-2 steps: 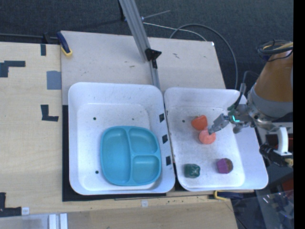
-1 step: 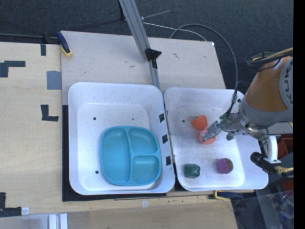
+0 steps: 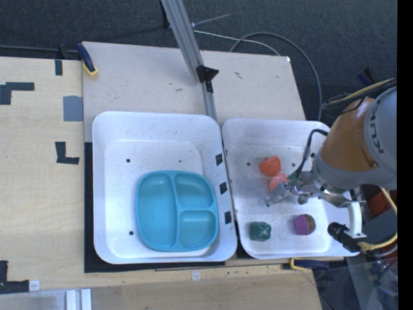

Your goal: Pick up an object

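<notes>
The right bin (image 3: 245,141) holds several small objects. An orange-red piece (image 3: 270,166) lies near its middle, with a pink piece (image 3: 277,182) just below it. A dark green lump (image 3: 260,230) and a purple lump (image 3: 304,224) sit near the front wall. My gripper (image 3: 284,195) is low in this bin, reaching in from the right. Its tip is right beside the pink piece, and I cannot tell whether they touch. The green and purple lumps lie apart from it, toward the front.
The left bin (image 3: 110,173) holds a blue divided plate (image 3: 175,210). A slanted metal pole (image 3: 187,37) comes down to the bins' shared back edge. Cables (image 3: 310,63) run behind the right bin.
</notes>
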You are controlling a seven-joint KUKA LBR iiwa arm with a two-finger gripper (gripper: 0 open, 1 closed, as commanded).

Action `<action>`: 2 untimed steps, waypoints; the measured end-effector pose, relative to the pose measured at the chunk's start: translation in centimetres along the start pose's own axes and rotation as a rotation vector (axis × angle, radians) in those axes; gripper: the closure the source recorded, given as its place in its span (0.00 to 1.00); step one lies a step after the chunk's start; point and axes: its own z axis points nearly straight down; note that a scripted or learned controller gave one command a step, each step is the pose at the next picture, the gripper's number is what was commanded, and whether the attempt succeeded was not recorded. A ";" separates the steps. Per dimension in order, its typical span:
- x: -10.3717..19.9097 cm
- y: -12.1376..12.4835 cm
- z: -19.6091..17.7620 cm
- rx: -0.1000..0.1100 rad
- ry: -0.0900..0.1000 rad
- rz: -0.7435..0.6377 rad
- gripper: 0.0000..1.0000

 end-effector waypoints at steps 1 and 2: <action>0.0 0.0 1.8 -0.008 -0.002 0.000 0.00; 0.1 0.0 0.8 -0.007 -0.001 -0.002 1.00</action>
